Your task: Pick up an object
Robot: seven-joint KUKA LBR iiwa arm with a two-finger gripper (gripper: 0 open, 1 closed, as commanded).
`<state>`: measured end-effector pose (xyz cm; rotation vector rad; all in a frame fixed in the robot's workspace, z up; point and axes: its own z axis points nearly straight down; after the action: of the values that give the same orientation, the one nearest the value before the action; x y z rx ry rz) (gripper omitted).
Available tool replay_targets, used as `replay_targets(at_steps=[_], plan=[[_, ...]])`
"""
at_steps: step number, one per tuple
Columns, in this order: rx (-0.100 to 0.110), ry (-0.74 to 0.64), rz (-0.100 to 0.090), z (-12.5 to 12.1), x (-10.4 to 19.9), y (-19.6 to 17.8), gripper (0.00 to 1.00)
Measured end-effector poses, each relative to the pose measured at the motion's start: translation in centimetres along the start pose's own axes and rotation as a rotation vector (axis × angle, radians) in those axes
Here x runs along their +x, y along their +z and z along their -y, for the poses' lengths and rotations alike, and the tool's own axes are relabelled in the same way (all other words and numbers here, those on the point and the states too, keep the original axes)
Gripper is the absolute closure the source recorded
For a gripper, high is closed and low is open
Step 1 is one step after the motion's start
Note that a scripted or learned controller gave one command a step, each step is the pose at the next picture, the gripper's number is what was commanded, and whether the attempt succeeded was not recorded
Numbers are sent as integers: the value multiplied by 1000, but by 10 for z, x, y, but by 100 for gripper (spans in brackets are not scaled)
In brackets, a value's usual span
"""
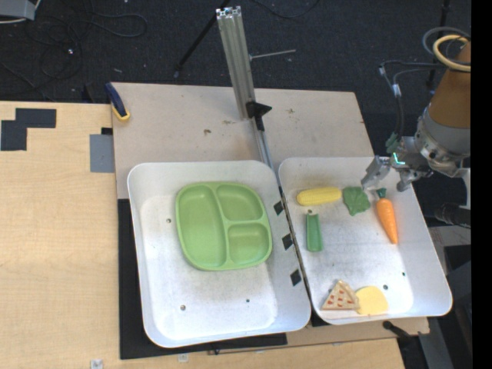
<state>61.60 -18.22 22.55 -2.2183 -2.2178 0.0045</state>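
While two shallow white bins sit side by side on the bench, the left white bin (154, 298) carries a light green divided plastic plate (224, 225) with bare floor around it, chiefly toward its near edge. The right white bin (430, 283) has open floor through its middle. Its toys are a yellow plastic corn cob (319, 197), a dark green bumpy plastic vegetable (355, 200), an orange plastic carrot (387, 218), a slim green plastic pod (314, 231), a toy pizza slice (339, 297) and a pale yellow wedge (373, 300). The last two lie touching near the bin's near rim.

I reach in from the right, and my gripper (390, 174) hangs over the far right part of that bin, close to its far rim. The carrot lies just below my fingertips, its top end nearest me, and the dark green vegetable sits just to their left. My two fingers (376, 171) are spread apart, and nothing sits between them.
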Motion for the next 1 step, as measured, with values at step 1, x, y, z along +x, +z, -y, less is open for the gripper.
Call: replay_targets(at_steps=[1], plan=[[-3, 0, 1, -1, 0, -1, 0]])
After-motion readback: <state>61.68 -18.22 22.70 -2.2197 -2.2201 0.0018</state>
